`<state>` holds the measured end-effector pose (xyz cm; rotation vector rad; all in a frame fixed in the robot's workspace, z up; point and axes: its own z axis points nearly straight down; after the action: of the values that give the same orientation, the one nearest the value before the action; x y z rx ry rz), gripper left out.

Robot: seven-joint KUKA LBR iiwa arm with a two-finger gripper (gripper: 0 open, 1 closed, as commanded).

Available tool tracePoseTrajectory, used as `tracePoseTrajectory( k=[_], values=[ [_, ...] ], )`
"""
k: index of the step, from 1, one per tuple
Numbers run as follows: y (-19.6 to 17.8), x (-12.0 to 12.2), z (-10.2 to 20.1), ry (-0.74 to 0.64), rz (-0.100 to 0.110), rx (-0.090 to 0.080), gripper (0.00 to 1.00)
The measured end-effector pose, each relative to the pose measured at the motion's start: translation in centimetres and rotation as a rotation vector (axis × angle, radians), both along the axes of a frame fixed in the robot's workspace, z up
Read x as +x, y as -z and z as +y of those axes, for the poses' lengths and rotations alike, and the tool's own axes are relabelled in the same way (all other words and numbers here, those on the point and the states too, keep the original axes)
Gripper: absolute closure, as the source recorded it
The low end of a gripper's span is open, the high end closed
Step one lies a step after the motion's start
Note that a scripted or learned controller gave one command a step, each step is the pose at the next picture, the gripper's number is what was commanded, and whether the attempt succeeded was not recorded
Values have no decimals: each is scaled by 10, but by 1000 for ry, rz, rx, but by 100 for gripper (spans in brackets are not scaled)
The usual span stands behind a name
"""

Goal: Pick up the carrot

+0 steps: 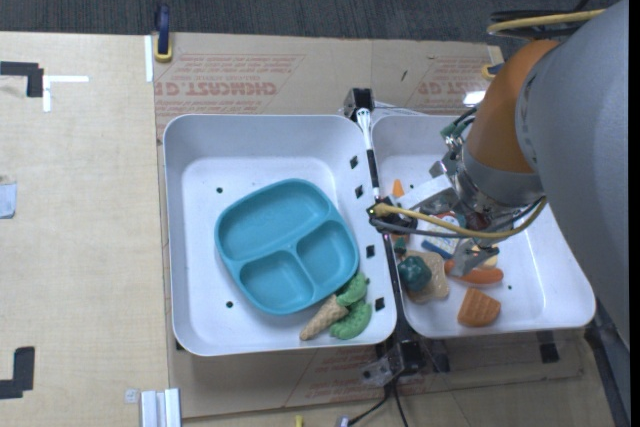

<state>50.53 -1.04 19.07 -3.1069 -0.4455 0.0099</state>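
Observation:
The carrot (487,275) is a short orange-red piece lying in the right bin (560,300), near its front. My gripper (464,253) is lowered into that bin from the right, under the orange wrist band. Its tip sits right at the carrot's left end, touching or just above it. The arm's body hides the back of the bin. A yellow cable loops across in front of the wrist.
An orange wedge (478,308) lies in front of the carrot. A dark green lump (412,268) on a tan piece (432,283) lies to its left. A small orange bit (397,187) is by the divider. The left bin (190,215) holds a teal divided plate (285,245), green pods (352,310) and a beige cone (320,320).

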Motion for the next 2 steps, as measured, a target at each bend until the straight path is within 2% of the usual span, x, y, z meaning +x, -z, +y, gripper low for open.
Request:
tracePoseTrajectory(
  k=[1, 2],
  values=[
    [0, -15, 65, 83, -3, -1, 0],
    [0, 34, 4, 71, -2, -3, 0]
  ],
)
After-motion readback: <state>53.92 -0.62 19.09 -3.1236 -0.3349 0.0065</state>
